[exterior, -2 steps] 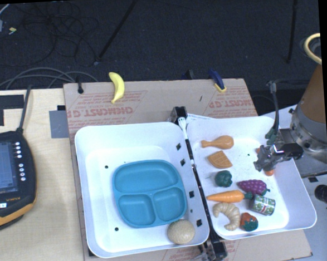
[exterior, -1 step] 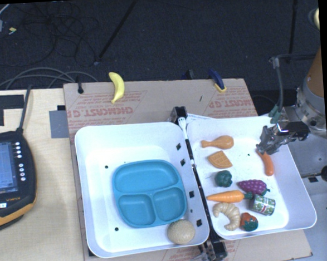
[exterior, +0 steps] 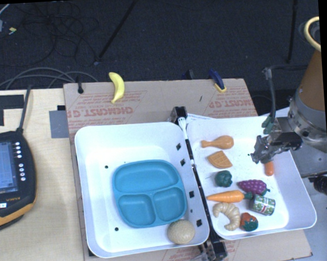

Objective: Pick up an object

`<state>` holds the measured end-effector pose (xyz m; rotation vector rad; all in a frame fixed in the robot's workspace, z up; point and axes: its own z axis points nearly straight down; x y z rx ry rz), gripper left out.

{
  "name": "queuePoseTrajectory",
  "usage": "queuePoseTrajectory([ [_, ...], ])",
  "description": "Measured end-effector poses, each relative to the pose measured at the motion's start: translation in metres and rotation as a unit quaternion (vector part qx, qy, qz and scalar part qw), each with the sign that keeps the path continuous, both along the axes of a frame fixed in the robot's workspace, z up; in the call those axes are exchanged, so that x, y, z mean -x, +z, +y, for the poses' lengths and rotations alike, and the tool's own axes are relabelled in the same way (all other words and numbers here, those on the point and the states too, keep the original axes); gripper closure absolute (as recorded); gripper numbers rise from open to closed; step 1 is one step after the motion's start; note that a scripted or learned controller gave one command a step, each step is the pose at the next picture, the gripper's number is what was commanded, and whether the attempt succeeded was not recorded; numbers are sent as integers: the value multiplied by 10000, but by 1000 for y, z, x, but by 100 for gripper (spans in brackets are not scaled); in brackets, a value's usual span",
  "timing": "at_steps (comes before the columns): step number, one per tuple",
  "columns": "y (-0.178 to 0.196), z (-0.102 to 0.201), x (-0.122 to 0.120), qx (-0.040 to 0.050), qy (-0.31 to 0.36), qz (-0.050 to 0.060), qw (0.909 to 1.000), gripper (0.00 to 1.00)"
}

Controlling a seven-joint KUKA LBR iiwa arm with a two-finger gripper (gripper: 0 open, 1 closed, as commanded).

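Dark and hard to read, the gripper [exterior: 264,151] hangs over the right bin [exterior: 303,212] near its right wall; whether it is spread or closed I cannot tell. An orange-red piece [exterior: 269,169] sits just under it, touching or nearly touching, too small to name.

Both white bins rest on a brown cardboard sheet [exterior: 150,103] laid over a pale wooden bench [exterior: 53,229]. A tablet-like controller with an orange rim [exterior: 7,177] lies at the bench's left, a yellow banana [exterior: 116,86] on the cardboard's far edge, and cables trail over dark floor beyond.

Toy food fills the right bin: a tan drumstick [exterior: 218,143], an orange wedge [exterior: 220,160], a dark green ball [exterior: 223,179], purple grapes [exterior: 252,187], a carrot [exterior: 226,196], a small can [exterior: 262,205], a croissant [exterior: 228,214] and a red-and-green piece [exterior: 248,222].

A blue divided plate [exterior: 148,192] lies in the left bin [exterior: 97,143], with a beige ball [exterior: 181,232] at the near wall.

Bare white floor shows along the right bin's far edge and around the plate.
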<state>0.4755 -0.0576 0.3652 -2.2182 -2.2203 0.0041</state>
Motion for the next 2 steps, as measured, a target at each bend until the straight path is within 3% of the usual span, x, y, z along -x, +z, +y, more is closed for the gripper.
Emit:
queuePoseTrajectory([
  [2, -19, 7, 0, 1, -9, 1, 10000, 100],
])
